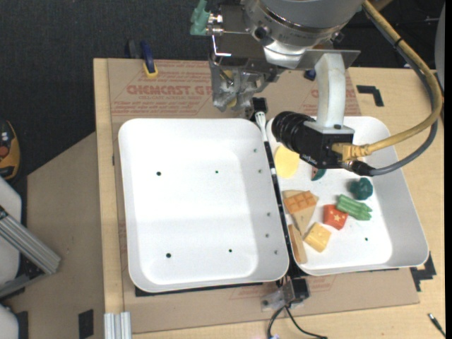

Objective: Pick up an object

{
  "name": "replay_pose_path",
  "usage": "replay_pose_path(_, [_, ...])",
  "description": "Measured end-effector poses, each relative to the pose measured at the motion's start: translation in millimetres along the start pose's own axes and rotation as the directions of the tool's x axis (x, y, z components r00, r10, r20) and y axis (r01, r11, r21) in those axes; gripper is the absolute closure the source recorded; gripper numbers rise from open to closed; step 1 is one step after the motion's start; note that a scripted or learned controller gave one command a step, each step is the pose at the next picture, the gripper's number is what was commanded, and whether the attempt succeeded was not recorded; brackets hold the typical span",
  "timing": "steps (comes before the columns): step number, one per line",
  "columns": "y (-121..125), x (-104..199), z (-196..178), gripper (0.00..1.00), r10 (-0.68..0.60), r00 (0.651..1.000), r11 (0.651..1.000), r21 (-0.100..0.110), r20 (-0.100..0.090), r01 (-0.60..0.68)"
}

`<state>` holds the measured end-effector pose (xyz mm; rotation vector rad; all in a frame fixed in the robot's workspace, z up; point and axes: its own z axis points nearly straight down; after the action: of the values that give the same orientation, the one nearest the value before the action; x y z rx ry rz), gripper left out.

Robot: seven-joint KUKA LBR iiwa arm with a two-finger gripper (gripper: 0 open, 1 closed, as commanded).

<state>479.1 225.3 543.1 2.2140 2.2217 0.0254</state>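
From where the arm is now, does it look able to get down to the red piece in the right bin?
Probably yes. The red piece lies uncovered in the right bin, with nothing above it. Close neighbours, the green piece and yellow block, may crowd the end effector.

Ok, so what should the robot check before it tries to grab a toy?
1. Toys within the right bin: ok, all inside its walls.
2. Yellow piece free to grab: not ok, the arm covers part of it.
3. Green toy and red toy apart: not ok, they touch.
4. Gripper above the toys: not ok, it sits past the bins' far edge.
5. Gripper ready: cannot tell.
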Motion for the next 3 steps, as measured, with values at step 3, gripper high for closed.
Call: replay_pose_path(3, [-0.6,-0.1,63.2,1.0,0.002,1.0,1.0,0.011,0.006,-0.002])
